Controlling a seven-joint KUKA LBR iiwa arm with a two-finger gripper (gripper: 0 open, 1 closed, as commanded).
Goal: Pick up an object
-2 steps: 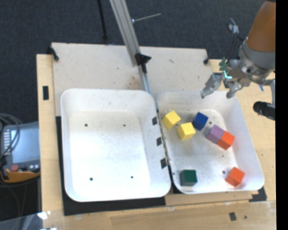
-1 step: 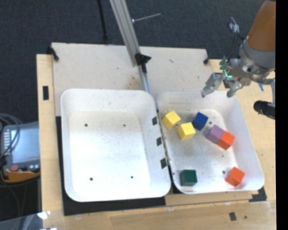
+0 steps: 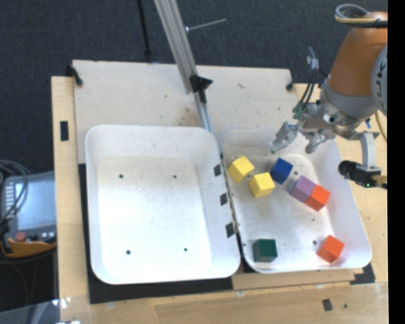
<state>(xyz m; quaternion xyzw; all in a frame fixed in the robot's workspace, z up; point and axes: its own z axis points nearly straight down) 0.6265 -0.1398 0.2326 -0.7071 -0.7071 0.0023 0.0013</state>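
Note:
My gripper [image 3: 299, 140] hangs over the far edge of the right bin [image 3: 351, 208], open, with nothing between its fingers. Just in front of it lies a blue cube [image 3: 281, 170]. Two yellow cubes [image 3: 241, 169] [image 3: 262, 184] sit to the left of the blue one. A purple block [image 3: 302, 188] touches an orange block [image 3: 318, 198] to the right. A dark green cube [image 3: 264, 250] and another orange cube [image 3: 331, 248] rest near the bin's front.
The left bin [image 3: 155, 204] stands beside the right one. A slanted metal rail [image 3: 179, 39] runs from the top down to the gap between the bins. A monitor and cables [image 3: 23, 208] sit off the bench at the left.

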